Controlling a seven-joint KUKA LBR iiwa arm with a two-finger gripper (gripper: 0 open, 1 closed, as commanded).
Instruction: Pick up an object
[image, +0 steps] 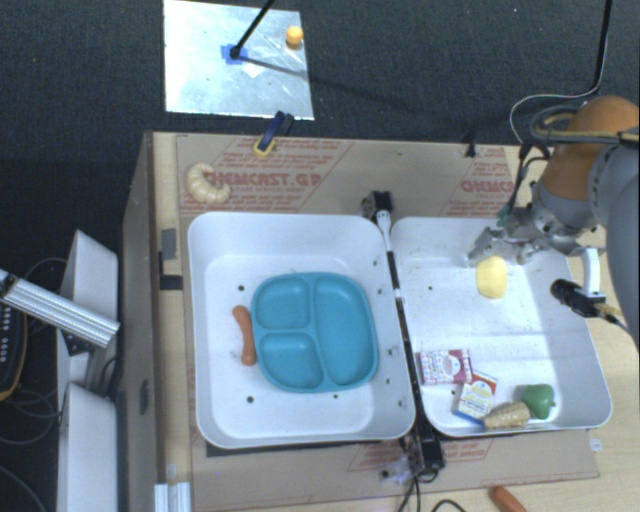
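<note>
Camera view: pincer (497, 252) above yellow lemon (491, 278) in right bin (590, 360); opening cannot tell.

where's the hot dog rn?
The hot dog lies in the left bin, on its floor just left of the blue tray.

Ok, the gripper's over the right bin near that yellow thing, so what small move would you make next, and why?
Probably lower the gripper straight down over the yellow object. It sits right below the gripper in the right bin, apart from the carton and the green piece near the front edge, so nothing crowds it. I can't tell how the fingers stand, so check that first.
</note>
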